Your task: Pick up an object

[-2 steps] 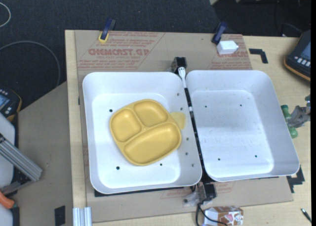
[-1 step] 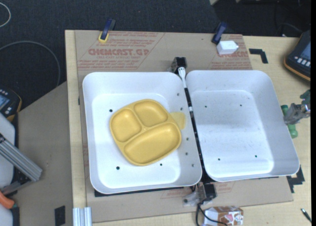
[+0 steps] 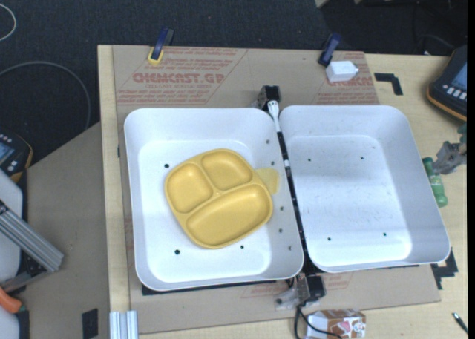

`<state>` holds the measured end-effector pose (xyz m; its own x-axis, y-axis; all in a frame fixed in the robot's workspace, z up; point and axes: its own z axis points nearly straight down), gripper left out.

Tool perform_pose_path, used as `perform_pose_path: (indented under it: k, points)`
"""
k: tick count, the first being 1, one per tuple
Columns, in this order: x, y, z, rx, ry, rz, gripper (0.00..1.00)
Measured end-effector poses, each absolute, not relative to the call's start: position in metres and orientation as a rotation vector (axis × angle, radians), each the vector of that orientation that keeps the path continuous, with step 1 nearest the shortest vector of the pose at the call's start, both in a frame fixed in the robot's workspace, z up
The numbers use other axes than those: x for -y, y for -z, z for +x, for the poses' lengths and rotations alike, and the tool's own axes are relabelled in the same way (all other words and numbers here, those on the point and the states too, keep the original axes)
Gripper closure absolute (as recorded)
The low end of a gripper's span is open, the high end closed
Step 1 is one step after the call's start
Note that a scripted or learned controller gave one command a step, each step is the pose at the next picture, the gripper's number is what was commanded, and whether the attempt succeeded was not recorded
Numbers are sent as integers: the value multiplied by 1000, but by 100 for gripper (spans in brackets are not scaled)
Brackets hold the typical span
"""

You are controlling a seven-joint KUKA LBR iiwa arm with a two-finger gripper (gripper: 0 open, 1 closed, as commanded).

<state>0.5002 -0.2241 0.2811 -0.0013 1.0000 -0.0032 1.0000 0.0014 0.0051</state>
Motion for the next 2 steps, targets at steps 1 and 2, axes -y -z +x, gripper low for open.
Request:
perform_pose_path:
  k: [1, 2]
  points:
    - [224, -294, 507, -2219, -2, 2216, 100]
    - [223, -281, 572, -2223, -2, 2215, 100]
